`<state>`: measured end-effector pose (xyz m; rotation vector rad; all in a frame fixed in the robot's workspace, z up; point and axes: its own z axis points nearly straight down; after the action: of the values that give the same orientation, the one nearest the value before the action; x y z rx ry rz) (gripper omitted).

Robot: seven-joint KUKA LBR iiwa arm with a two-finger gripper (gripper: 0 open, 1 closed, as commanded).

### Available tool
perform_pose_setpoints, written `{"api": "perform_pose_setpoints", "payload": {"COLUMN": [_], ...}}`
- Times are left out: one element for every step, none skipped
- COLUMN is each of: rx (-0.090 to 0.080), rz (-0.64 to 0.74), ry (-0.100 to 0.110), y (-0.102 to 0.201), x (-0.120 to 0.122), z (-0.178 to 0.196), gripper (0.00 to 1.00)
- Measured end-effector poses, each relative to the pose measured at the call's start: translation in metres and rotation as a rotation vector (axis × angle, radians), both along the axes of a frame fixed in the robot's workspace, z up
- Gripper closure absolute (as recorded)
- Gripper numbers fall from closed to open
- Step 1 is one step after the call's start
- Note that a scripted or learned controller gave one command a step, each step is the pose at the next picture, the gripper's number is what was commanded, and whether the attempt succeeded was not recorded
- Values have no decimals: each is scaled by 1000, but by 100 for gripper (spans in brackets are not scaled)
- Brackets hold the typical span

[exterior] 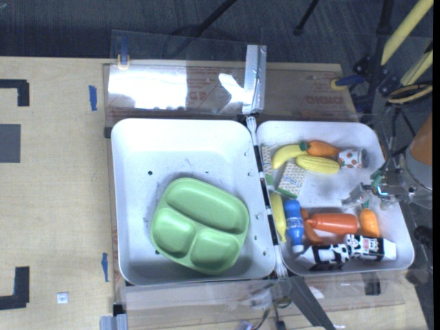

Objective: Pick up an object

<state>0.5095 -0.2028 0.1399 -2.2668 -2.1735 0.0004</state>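
Much of the arm is being cut off by the right edge of the camera view, where only a sliver of its orange band is being shown above the right bin (pixel 377 137). The gripper (pixel 375 190) is being seen as a small cluster of metal and dark parts over the right side of that bin, just above an orange object (pixel 370 221), and it is too small and blurred for its state to be judged; nothing is being seen held by it, and whether anything is being touched cannot be told. The right bin is being crowded with objects that are partly hiding one another: a blue bottle (pixel 293 224) is being overlapped at its lower end by a black-and-white patterned tube (pixel 349 248), and an orange-red bottle (pixel 333 223) is being lain between them. A yellow banana (pixel 286 155) and a second yellow piece (pixel 318 164) are being shown near the bin's far side, beside a carrot-like orange item (pixel 323 148) and a small white spotted object (pixel 351 158). A patterned card or packet (pixel 292 178) is being partly covered there. A green divided tray (pixel 199 224) is being held in the left bin (pixel 137 150), well apart from the gripper.
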Motion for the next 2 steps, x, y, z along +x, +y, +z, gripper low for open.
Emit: {"api": "perform_pose_setpoints", "payload": {"rx": [12, 3], "rz": [-50, -56], "ry": [-5, -6], "y": [-5, -9], "x": [-18, -20], "z": [-45, -36], "gripper": [0, 100]}}
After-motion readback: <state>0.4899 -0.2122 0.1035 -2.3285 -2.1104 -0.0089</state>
